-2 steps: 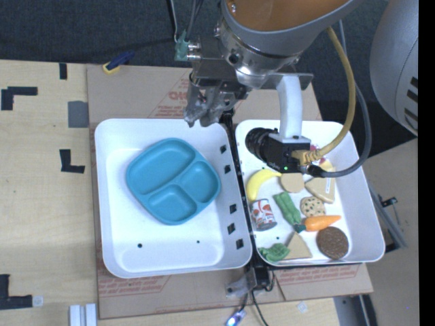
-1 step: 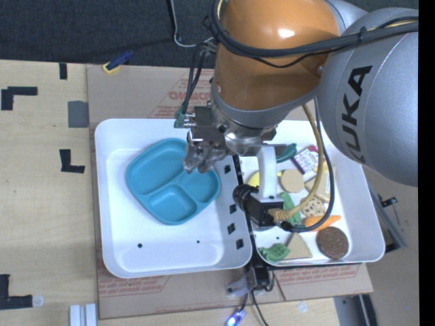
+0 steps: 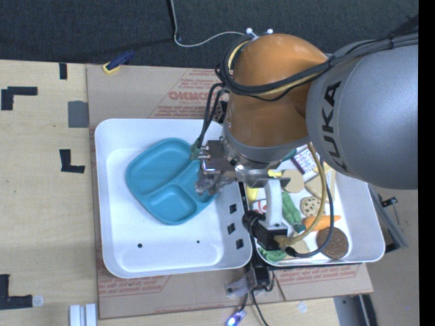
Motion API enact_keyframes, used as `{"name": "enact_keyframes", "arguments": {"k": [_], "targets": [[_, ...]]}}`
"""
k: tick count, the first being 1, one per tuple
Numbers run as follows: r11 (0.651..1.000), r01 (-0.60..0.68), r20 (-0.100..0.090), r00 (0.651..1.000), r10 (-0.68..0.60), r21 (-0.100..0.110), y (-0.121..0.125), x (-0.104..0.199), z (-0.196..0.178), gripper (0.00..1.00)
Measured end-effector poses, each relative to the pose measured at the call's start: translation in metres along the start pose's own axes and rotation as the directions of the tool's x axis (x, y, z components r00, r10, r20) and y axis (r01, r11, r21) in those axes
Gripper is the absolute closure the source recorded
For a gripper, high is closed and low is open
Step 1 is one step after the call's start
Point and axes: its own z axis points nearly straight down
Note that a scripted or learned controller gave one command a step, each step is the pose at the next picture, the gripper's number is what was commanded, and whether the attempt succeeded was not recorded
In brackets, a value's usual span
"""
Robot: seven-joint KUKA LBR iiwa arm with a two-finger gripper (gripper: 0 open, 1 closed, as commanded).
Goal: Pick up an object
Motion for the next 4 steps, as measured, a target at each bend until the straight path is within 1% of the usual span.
{"name": "enact_keyframes", "arguments": {"k": [1,2,3,4], "targets": [[1.000,0.010,-0.013,1.000,-0.011,-0.030,0.000,0.033,-0.183,1.00],[1.000,0.013,-0.008,1.000,-0.013,-0.015,-0.002,0.099,-0.214,1.00],[1.000,-0.002,0.000,1.000,0.002,0.000,-0.001,0.022,-0.121,1.00],[1.000,0.008,-0.004,1.000,-0.008,-0.009,-0.001,0.027,-0.136,1.00]]}}
